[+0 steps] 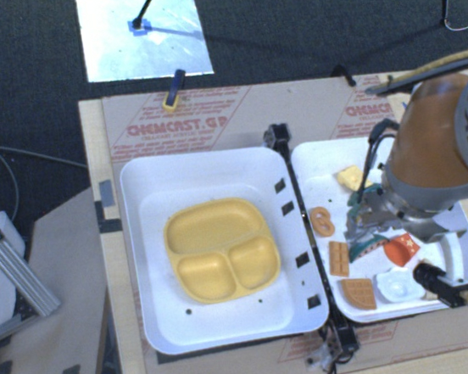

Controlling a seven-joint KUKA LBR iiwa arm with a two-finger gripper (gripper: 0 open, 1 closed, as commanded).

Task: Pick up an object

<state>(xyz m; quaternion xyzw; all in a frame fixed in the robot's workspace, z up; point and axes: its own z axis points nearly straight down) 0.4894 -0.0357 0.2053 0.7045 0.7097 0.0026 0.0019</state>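
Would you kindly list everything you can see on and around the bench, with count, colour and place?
white bins: two, side by side on the bench
divided plate: one, yellow, middle of the left bin
pretzel-shaped piece: one, orange, left edge of the right bin
cracker pieces: two, tan-orange, lower left of the right bin, the second nearer the bottom edge
pale yellow piece: one, upper part of the right bin
red-orange piece: one, right bin, beside the gripper
small white cup: one, bottom of the right bin
cardboard sheet: one, brown with red print, under the bins
arm: one, grey and orange, over the right bin
gripper: one, dark, low among the right bin's items
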